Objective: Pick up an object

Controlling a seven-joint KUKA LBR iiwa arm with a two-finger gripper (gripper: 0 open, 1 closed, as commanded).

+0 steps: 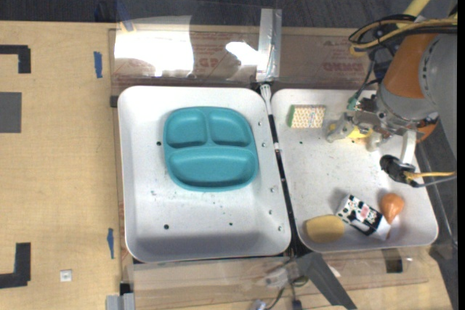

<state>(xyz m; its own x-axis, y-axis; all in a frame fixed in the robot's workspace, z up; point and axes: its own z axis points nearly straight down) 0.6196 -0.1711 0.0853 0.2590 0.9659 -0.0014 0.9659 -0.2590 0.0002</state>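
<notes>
Teal divided plate (211,148) in left bin (138,178).

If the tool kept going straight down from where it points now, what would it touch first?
Most likely the bare floor of the right bin, just right of the sponge. The tool hangs near the bin's far side; depth is hard to judge from this slanted view.

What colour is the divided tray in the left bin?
Teal blue. The divided tray shows plainly in the camera view, in the left bin.
</notes>
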